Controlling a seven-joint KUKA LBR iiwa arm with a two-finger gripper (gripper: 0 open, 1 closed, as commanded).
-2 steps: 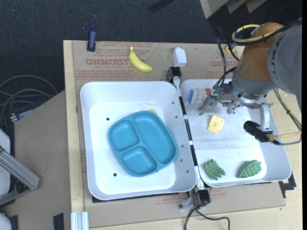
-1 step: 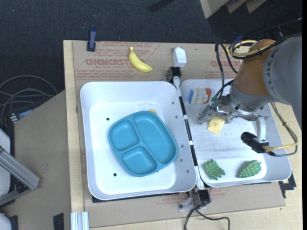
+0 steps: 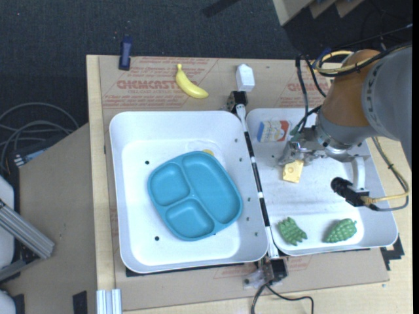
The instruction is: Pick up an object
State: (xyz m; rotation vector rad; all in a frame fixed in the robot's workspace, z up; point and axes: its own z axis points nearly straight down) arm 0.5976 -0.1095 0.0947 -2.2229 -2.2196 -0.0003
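1. Dark carpet surrounds the table (image 3: 105,254), which carries two shallow white bins; a banana (image 3: 190,84) lies on the cardboard behind them.
2. We see a blue divided plate (image 3: 192,193) in the left bin (image 3: 124,142). The right bin (image 3: 373,237) holds a yellow cheese wedge (image 3: 292,171), a small carton (image 3: 272,131) and two green toys (image 3: 291,231) along its near edge.
3. We place the hand (image 3: 300,146) low in the right bin, just above the cheese wedge in the picture. We cannot tell how it is set, nor whether it touches the wedge.
4. We judge the wedge the likeliest target: it lies just toward the near side of the hand, with the carton beside the hand's left.
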